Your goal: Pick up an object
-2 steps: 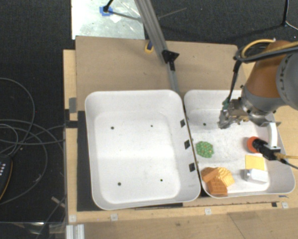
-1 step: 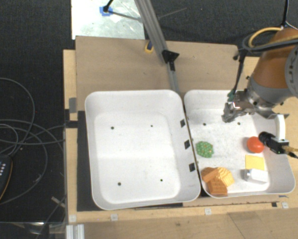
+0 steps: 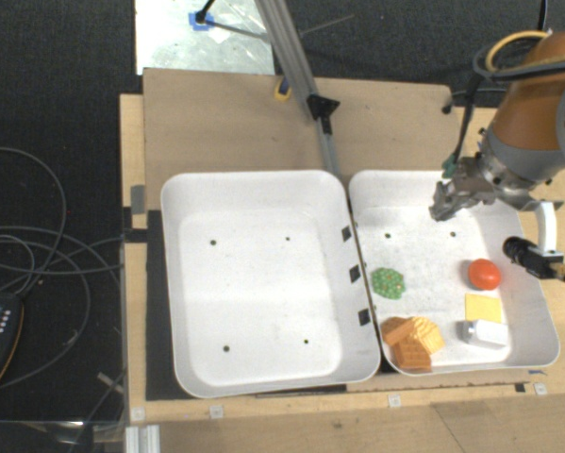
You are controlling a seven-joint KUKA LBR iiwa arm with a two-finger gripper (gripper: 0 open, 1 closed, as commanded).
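The gripper (image 3: 447,204) hangs in the upper right of the frame, over the top part of the right bin (image 3: 546,347), at the end of the grey and orange arm (image 3: 532,125). It is dark and small in this picture, so I cannot tell if it is apart or together, but nothing seems to be caught in it. To me this looks like the early step, where the arm is above the bin and has not yet gone down for anything. All the things lie lower in the frame than the gripper, in the bottom half of the same bin. The red ball (image 3: 484,274) is the nearest, down and a little to the right of the gripper. The green round thing (image 3: 388,282) is down and to the left, near the wall between the bins. Just below the red ball sits a yellow block (image 3: 483,307), touching a small white and grey piece (image 3: 481,333). The orange toy (image 3: 412,340) lies at the bottom edge. The next move would be to choose one thing, slide over it, and go straight down. The red ball may roll away if it gets bumped. The left bin (image 3: 183,347) fills the middle left of the frame.
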